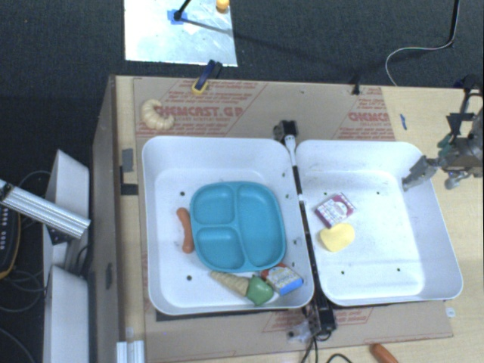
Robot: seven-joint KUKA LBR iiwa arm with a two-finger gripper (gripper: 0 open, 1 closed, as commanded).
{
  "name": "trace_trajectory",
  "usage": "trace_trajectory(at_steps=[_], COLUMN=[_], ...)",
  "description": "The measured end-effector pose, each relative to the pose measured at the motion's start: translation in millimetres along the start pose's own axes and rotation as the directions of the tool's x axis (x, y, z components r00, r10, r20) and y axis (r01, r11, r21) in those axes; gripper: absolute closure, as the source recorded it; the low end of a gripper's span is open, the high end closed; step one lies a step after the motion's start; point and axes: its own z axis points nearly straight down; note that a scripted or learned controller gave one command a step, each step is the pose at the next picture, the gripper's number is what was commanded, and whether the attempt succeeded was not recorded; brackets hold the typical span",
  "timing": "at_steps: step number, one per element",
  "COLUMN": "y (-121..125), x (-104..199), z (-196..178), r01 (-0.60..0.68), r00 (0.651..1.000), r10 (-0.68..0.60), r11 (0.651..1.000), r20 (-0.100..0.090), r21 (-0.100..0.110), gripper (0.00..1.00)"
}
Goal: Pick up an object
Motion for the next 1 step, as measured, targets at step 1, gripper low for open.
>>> trace_trajectory(at_steps=[1], y=[-6.7], x=[51.6], z=[129.3], r01=[0.000], r00=[1.000], r10=[0.000], r11=[1.000], r20=[-0.002], r21=[0.004], gripper=[0.00])
